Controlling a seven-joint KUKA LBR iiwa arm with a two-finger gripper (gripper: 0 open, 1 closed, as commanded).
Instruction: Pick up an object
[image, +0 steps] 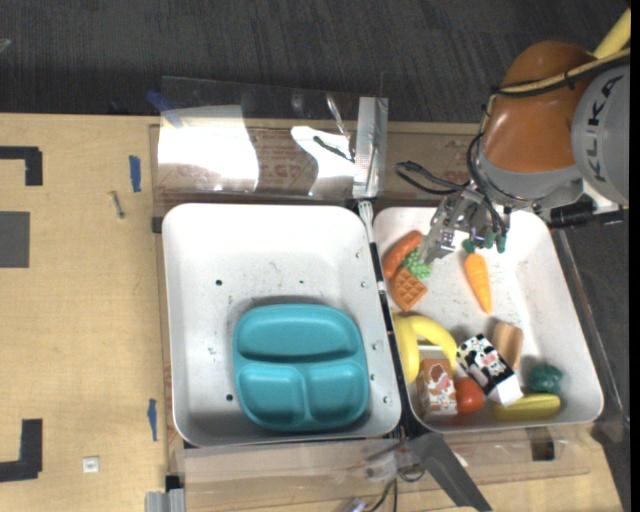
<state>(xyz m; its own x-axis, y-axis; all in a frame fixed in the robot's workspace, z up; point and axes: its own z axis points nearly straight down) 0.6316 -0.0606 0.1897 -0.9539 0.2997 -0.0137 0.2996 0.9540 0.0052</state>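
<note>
Gripper (440, 240) hanging low over the far end of the right bin (575, 330), fingers too blurred to tell whether they are spread or pinching.

Its tip is sitting just above a green-topped toy beside an orange waffle piece (407, 287), with a carrot (479, 280) lying just to its right. Nearer the front, a banana (418, 338), a black-and-white cow (480, 358) and a yellow piece (527, 405) are crowding together. A teal divided tray (300, 370) is resting in the left bin (200, 260).

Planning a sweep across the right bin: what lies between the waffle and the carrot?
In the camera view, bare white bin floor separates the waffle from the carrot.
</note>
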